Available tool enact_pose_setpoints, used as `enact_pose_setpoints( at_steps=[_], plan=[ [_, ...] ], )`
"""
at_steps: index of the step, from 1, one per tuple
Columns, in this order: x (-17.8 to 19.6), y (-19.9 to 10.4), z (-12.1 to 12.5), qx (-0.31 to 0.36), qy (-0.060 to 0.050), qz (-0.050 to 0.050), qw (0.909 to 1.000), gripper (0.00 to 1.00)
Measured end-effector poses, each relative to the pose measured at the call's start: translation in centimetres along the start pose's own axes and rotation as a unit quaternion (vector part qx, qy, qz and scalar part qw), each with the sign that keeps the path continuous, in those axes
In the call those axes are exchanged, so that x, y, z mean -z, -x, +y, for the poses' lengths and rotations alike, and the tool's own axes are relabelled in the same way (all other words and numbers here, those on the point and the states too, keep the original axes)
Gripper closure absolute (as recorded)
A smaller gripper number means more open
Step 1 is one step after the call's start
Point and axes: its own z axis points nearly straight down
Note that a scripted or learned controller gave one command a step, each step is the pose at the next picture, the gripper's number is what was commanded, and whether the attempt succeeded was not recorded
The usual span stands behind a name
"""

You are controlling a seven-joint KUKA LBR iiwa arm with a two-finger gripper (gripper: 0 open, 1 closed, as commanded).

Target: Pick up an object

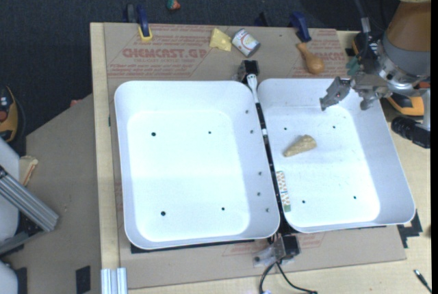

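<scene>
Mid right bin (383, 210), tan obj (300, 145), tool (350, 96) near rim

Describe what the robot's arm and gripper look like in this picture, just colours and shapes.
The arm is a thick rounded body with a broad orange band, narrowing to a grey metallic wrist. The gripper is grey metal with two slim fingers, and dark cabling runs alongside the wrist.
</scene>
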Motion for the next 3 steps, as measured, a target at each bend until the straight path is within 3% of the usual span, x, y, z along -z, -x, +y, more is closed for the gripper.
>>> enact_pose_setpoints(
  at_steps=[1,2,3],
  plan=[
    [14.1,-5.8,-1.4,0.003,0.009,0.000,1.0000,0.00],
    [14.3,-5.5,-1.4,0.001,0.004,-0.001,1.0000,1.00],
    [28.4,-11.9,3.2,0.004,0.011,0.000,0.9999,1.00]
  ],
)
